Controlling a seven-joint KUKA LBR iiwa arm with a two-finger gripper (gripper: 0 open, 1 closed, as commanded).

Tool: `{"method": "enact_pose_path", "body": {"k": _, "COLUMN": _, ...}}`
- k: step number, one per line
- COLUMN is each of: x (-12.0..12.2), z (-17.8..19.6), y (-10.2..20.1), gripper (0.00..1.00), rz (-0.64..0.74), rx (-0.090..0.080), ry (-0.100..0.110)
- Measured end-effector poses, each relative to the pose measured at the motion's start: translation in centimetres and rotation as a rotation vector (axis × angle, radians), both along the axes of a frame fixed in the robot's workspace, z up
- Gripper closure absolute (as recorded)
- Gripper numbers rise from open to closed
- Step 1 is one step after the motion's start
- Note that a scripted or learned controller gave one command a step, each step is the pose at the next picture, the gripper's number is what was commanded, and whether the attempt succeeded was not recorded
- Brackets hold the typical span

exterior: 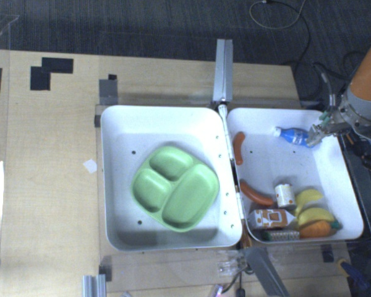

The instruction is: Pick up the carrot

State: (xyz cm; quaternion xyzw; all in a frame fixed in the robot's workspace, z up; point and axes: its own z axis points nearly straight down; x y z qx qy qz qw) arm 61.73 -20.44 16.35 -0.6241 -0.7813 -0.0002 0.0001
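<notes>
Gripper (324, 124) at right bin's (352, 190) far right edge, finger state unclear, just beside blue plastic bottle (292, 135), orange carrot (257, 194) lying near bin's left wall, green sectioned plate (175, 187) in left bin (117, 184)

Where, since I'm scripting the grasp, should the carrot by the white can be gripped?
Grip the carrot across its middle, from straight above, closing across its width. It lies flat and slanted; one end crowds the white can, the other nears the bin wall.
</notes>
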Motion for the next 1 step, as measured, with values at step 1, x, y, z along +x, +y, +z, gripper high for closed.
{"method": "enact_pose_path", "body": {"k": 1, "x": 3.14, "z": -5.58, "y": 0.00, "gripper": 1.00, "rz": 0.100, "rx": 0.002, "ry": 0.000}}
